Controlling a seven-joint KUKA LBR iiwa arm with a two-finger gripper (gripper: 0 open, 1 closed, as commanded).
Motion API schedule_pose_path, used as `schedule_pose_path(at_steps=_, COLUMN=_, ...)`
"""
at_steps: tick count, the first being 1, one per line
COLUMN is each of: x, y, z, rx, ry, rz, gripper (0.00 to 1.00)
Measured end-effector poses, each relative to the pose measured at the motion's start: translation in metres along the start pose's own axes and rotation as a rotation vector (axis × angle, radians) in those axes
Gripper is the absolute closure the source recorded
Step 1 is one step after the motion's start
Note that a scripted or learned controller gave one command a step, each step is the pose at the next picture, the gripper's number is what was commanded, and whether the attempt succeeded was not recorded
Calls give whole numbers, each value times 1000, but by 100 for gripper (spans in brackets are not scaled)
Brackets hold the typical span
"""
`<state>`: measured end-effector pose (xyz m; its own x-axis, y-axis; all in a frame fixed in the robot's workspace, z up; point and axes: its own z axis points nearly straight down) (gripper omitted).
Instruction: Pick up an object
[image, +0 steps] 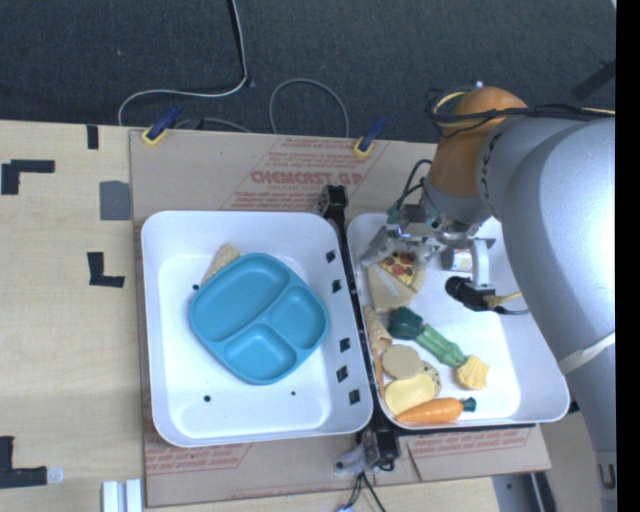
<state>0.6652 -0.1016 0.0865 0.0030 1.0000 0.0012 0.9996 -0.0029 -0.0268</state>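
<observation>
My gripper (412, 243) hangs over the far left part of the right bin (535, 385), below the orange-banded wrist. Right under it lies a pizza slice (393, 280); whether the two touch is unclear. Nearer the front of that bin are a green vegetable piece (427, 337), a tan round cookie (402, 361), a yellow corn piece (472, 373), a pale yellow piece (410, 392) and an orange carrot (434, 411). Tan bread-like pieces (376, 331) lie along the bin's left wall.
The left bin (170, 400) holds a blue divided plate (258, 316) with a tan piece (221, 261) sticking out from under its far left edge. The big grey arm covers the right side of the right bin. A black divider (345, 300) runs between the bins.
</observation>
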Motion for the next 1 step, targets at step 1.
schedule_pose_path(at_steps=1, x=-8, y=0, z=1, rx=-1, ry=8, rz=-1, gripper=0)
